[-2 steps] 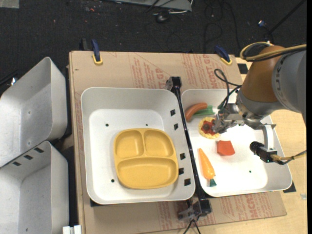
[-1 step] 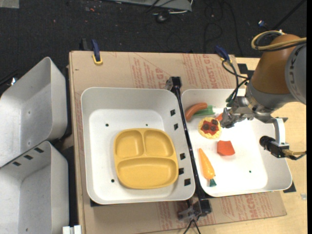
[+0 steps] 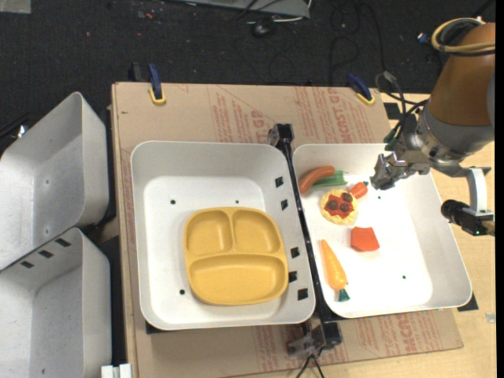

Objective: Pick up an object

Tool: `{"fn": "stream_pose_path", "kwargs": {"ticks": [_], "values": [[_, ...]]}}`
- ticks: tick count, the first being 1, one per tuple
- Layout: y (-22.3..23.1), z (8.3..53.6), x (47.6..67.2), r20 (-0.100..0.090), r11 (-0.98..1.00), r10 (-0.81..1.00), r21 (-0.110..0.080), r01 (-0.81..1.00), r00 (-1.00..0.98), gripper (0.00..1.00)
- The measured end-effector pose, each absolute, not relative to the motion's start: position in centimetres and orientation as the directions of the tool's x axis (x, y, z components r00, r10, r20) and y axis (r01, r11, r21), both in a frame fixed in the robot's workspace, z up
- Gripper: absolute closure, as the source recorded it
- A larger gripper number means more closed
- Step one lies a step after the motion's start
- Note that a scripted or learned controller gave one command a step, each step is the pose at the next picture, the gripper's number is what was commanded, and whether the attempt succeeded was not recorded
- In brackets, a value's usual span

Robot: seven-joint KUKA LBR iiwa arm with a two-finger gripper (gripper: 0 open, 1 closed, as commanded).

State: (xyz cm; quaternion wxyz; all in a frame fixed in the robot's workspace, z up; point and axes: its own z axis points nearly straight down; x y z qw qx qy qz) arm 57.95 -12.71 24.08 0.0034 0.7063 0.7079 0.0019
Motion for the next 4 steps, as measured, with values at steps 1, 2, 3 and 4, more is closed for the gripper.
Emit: {"fn": "stream_pose_path", "kwargs": {"ticks": [1, 2, 3, 4], "values": [[-12.7, 25.8, 58.0, -0.001, 0.003, 1.000, 0.003, 1.000, -0.003, 1.00], [-8.0, 24.5, 58.5, 0.001, 0.006, 1.000, -0.001, 1.000, -0.006, 1.00], [-2.4, 23.1, 59.4, 0.001, 0.008, 1.000, -0.002, 1.000, -0.008, 1.00], [3.4, 22.2, 60.2, 0.001, 0.008, 1.000, 0.000, 1.000, -0.008, 1.00]]}}
